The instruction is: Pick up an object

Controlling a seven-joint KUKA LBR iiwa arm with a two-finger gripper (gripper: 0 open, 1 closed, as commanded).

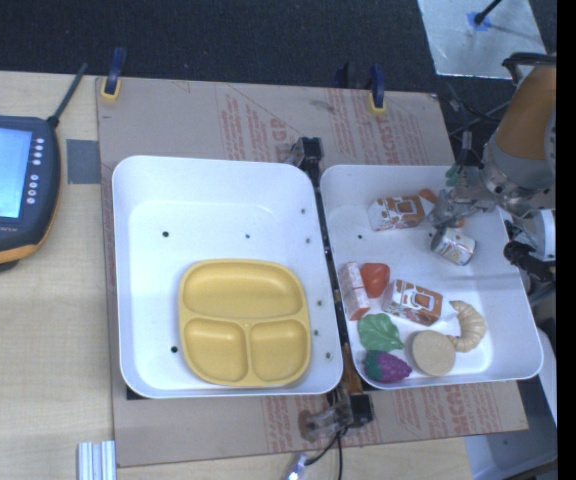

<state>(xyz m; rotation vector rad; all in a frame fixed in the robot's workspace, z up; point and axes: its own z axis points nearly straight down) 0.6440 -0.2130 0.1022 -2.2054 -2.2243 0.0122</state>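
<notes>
The arm comes in from the right, grey with its orange band showing, and the tool [449, 220] hangs low over the far part of the right bin [528, 368]. Whether it is spread or pressed together I cannot tell; it is a dark tangle from here.

Just beside it, a little nearer the front, lies a small carton [456, 249], pale grey-white, boxy, tipped on its side on the bin floor. It looks touching or nearly touching the tool, but I cannot say that it is gripped.

To its left lies a white and orange packet [399, 211]. Nearer the front sit a red piece [375, 277], another orange and white packet [414, 302], a croissant [469, 325], a round tan biscuit [433, 353], a green leaf shape [379, 331] and a purple piece [388, 367].

The left bin [143, 208] holds a yellow divided tray [244, 321]. A tablet [6, 188] rests on the table [38, 368] at the left.
</notes>
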